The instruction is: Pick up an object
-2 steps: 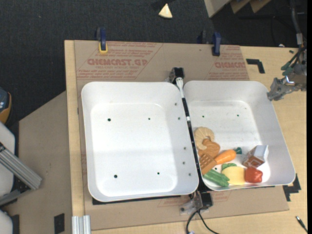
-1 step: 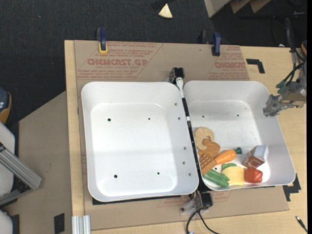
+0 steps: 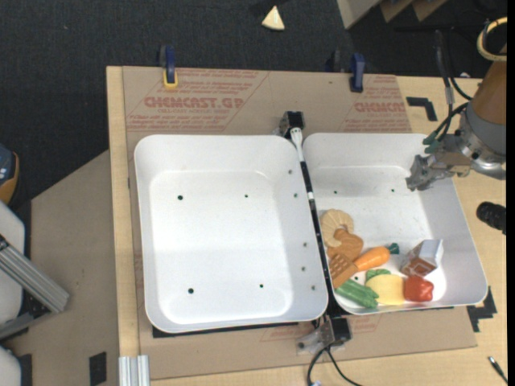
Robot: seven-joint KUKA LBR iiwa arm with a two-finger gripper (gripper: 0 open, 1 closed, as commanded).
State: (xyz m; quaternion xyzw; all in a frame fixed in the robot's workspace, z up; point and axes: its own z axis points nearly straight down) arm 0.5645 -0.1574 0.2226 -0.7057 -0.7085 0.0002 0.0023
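The pincer (image 3: 420, 175) hangs at the right of the frame, above the upper right part of the right bin (image 3: 378, 155), and it carries nothing; whether it stands apart or together I cannot tell, because it is small and grey against the white wall. The things to pick lie in a heap in the lower part of this bin, well apart from the pincer: an orange carrot (image 3: 372, 258), a red tomato (image 3: 418, 289), a yellow piece (image 3: 388, 288), a green pod (image 3: 356, 295), a tan waffle-like piece (image 3: 341, 262) and a small carton (image 3: 425, 256). They look like toy food of hard plastic, so I judge them light, stiff and rather slippery, not fragile. The carton seems the easiest to take, across its flat sides, because it stands a little free at the right of the heap. The carrot touches its neighbours, so a grip across its thin middle may push them. The left bin (image 3: 217, 223) holds nothing to take.
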